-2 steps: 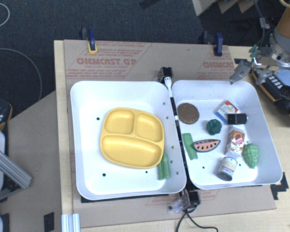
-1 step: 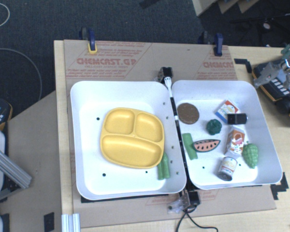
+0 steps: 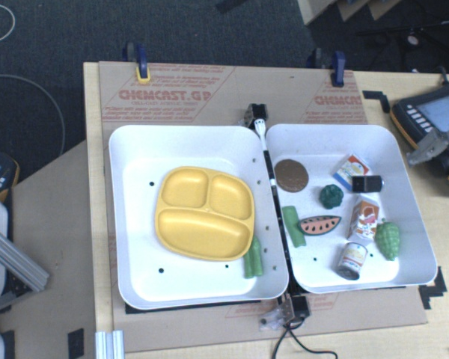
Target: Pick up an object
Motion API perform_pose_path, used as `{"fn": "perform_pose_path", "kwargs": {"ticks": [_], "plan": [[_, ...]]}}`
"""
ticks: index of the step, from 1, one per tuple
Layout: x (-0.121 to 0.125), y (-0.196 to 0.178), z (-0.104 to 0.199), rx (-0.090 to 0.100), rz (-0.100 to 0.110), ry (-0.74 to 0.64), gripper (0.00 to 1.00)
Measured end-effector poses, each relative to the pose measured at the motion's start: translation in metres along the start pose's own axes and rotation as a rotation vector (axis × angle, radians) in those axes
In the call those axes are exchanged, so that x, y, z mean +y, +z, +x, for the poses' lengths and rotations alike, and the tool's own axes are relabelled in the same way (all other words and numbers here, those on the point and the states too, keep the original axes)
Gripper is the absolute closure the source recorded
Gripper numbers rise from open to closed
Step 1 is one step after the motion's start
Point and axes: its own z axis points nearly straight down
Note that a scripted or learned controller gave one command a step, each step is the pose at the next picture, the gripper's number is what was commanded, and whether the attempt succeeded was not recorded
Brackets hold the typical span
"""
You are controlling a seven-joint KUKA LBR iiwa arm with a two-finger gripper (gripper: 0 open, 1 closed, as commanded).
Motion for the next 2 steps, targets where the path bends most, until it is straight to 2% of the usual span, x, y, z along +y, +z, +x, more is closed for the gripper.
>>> {"fn": "perform_pose_path", "kwargs": {"ticks": [1,2], "plan": [[-0.05,-0.035,0.013,0.0,-0.004,-0.002,0.0],[-0.048,-0.182,0.057,-0.006,-0.022,-0.009,0.0]]}}
